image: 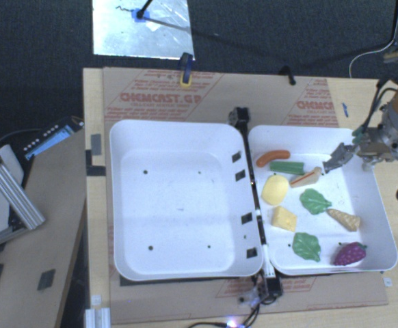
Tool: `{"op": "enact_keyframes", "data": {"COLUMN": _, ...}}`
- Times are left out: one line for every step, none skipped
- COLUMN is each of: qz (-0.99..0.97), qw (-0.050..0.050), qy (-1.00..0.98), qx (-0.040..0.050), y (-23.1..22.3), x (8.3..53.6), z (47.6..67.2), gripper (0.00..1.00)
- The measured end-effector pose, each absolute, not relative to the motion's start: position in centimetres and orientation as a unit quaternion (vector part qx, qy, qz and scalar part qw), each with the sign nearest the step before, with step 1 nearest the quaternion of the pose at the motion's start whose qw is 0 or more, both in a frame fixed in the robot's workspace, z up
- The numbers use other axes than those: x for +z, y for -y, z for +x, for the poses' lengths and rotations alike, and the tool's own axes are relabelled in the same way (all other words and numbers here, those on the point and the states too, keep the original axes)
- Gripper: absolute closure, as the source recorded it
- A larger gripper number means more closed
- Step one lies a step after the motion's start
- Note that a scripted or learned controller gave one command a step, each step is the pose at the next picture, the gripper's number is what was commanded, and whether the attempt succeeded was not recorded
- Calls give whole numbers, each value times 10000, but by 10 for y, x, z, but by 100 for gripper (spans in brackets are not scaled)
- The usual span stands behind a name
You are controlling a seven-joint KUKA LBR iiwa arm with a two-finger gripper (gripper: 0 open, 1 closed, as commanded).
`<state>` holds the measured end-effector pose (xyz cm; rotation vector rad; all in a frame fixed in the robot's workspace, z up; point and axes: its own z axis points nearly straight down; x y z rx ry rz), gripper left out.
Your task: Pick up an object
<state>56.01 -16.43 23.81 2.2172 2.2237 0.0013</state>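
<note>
Cardboard covers the desk under two bins; the pincer (336,159), hard to tell if parted or closed, hovers just beside the hotdog (306,178), apparently lining up.

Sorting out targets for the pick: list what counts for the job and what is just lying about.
For the job: gripper; right bin with sausage, lemon, cheese wedge, grapes, ice cream cone.

Lying about: left bin; yellow clamp; foil sheet.
</note>
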Motion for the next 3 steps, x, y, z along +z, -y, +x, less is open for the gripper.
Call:
{"op": "enact_keyframes", "data": {"qz": 7025, "qw": -1, "qy": -7117, "qx": 20, "y": 78, "x": 235, "z": 581, "gripper": 0}}
{"op": "enact_keyframes", "data": {"qz": 7031, "qw": -20, "qy": -7111, "qx": 2, "y": 0, "x": 198, "z": 560, "gripper": 0}}
{"op": "enact_keyframes", "data": {"qz": 7053, "qw": 11, "qy": -7089, "qx": 15, "y": 5, "x": 211, "z": 562, "gripper": 100}}
